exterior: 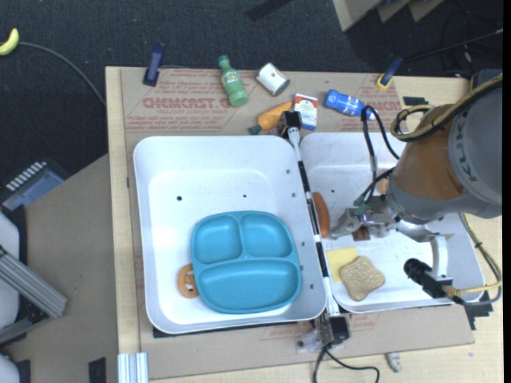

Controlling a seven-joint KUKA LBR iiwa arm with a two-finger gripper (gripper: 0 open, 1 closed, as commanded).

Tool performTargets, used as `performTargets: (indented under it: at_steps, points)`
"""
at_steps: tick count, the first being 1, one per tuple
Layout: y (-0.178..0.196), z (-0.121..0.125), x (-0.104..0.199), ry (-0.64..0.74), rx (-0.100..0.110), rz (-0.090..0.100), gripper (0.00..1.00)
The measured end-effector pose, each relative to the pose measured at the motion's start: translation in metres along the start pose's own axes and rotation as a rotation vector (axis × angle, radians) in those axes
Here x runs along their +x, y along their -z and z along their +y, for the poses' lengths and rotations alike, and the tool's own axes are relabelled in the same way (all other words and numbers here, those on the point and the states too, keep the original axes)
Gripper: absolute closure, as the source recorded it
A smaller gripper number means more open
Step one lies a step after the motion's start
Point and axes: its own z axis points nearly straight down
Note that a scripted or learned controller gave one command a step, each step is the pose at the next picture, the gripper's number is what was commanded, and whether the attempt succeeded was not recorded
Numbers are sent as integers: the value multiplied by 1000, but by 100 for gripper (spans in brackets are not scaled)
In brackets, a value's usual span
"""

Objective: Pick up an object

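Gripper [357, 223] hangs low in right bin [343, 152] beside hot dog [321, 211].

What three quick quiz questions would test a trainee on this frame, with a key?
1. True or false: the blue divided plate lies in the left bin.
2. Which item lies nearest the cracker in the right bin? A) yellow cheese slice B) green bottle C) blue can
3. Fill in: the hot dog lies along the right bin's ____ wall.

Key: 1 true; 2 A; 3 left.
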Motion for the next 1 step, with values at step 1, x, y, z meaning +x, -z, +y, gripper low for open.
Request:
performTargets:
  at_steps: [1]
  points:
    - [10,0,0,-1,-2,-1,100]
